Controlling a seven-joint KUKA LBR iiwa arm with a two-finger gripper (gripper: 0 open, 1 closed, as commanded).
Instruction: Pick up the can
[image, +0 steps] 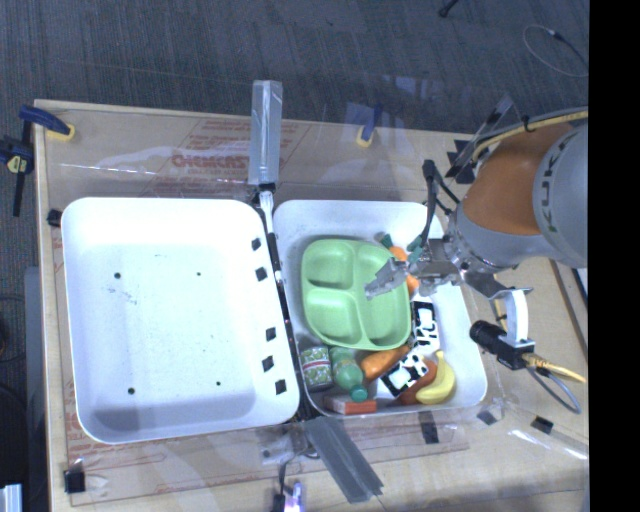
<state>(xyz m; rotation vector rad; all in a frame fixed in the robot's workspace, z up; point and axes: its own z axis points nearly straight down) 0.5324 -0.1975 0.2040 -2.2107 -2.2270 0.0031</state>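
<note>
Camera view puts the small green-labelled can (317, 366) at the right bin's (445, 222) front-left corner, beside the green plastic divided plate (350, 295). Your hand (392, 279) hovers over this plate; I cannot tell its state. Bring it straight above the can, then lower.

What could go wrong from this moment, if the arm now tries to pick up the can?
1. The can stands tight between the bin wall, the green tray and a green ball, so the closing gripper may hit a neighbour instead.
2. The gripper is over the green tray, well away from the can; going down here would press on the tray.
3. The carrot and banana lie close by and could get pushed.
</note>
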